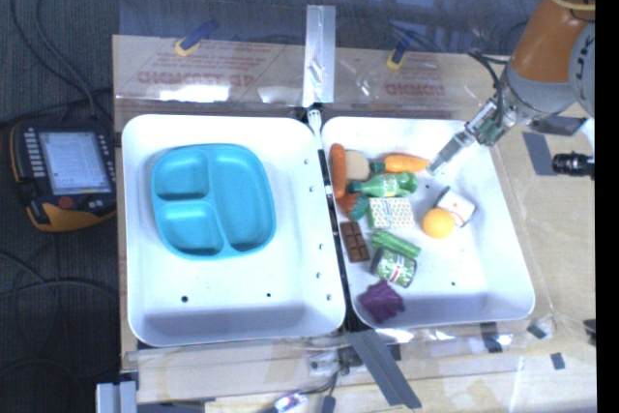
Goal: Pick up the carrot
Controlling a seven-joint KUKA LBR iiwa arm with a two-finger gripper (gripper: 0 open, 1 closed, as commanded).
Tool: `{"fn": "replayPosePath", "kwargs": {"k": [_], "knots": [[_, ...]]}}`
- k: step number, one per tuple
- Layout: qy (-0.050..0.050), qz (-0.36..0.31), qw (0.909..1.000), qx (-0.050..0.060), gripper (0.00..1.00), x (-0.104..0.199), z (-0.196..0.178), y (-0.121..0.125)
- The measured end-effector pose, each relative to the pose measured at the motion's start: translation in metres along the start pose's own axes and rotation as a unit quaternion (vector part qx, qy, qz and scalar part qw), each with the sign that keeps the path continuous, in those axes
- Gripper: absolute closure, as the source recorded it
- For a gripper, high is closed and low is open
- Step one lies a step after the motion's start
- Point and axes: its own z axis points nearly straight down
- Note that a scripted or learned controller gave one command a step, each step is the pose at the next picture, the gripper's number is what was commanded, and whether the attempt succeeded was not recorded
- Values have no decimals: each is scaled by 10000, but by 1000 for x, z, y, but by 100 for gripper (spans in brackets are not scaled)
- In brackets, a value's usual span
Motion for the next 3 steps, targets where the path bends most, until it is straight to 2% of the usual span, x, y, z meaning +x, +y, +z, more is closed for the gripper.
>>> {"fn": "replayPosePath", "kwargs": {"k": [1,2,3], "knots": [[-2,-327,9995,5,0,36,9,41],[13,-1366,9906,11,0,23,63,28],[51,-1365,9906,25,100,25,60,27]]}}
